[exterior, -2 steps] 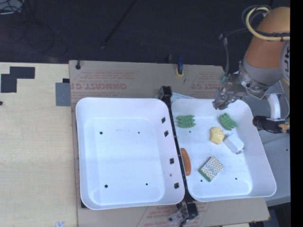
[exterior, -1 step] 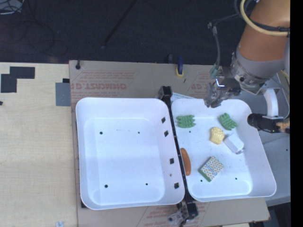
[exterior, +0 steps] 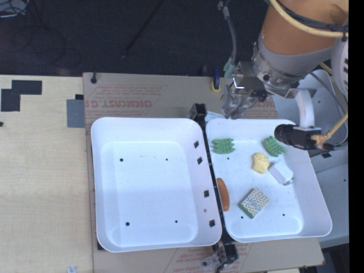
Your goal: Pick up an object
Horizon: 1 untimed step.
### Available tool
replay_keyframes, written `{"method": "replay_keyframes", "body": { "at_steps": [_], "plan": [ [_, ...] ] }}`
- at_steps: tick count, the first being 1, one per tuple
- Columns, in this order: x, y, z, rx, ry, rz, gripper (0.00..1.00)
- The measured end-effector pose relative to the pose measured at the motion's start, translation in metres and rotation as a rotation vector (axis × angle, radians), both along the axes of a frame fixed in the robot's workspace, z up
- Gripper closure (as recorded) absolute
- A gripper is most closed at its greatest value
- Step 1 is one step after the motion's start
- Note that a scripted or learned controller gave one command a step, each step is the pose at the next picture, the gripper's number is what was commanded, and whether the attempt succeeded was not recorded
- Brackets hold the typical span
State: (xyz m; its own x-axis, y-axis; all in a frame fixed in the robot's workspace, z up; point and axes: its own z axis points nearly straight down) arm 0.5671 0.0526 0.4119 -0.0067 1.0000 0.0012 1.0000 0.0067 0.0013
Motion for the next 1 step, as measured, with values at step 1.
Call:
{"method": "replay_keyframes", "body": {
  "at_steps": [1],
  "plan": [
    [-0.0245,0.0318,0.1239,0.002,-0.009,-0.001,1.00]
  ]
}}
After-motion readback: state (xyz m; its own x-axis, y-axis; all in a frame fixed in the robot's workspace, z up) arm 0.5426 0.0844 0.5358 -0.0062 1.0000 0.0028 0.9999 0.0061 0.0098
